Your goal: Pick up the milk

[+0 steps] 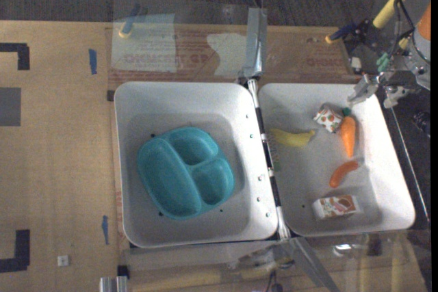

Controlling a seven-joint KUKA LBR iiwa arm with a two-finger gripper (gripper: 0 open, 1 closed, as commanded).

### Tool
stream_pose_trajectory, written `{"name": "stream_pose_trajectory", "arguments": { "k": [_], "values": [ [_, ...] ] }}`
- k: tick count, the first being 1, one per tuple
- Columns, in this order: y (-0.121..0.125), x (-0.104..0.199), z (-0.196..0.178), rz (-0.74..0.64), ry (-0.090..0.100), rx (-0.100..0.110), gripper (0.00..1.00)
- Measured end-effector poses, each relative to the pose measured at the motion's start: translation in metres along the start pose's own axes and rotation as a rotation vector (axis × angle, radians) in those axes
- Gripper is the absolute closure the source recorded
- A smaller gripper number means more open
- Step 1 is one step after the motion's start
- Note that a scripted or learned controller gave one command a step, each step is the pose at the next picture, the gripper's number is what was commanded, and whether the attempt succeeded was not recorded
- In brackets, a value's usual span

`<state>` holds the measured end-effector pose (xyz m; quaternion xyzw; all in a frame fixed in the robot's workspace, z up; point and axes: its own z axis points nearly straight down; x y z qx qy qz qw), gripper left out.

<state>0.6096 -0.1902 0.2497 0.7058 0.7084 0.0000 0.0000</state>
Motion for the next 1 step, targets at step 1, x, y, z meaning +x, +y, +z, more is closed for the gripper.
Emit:
{"name": "stream_pose_trajectory", "arguments": {
  "k": [1],
  "values": [
    [0.0459,0.0263,0.1394,-0.004,0.001,0.003,0.0]
  ]
}}
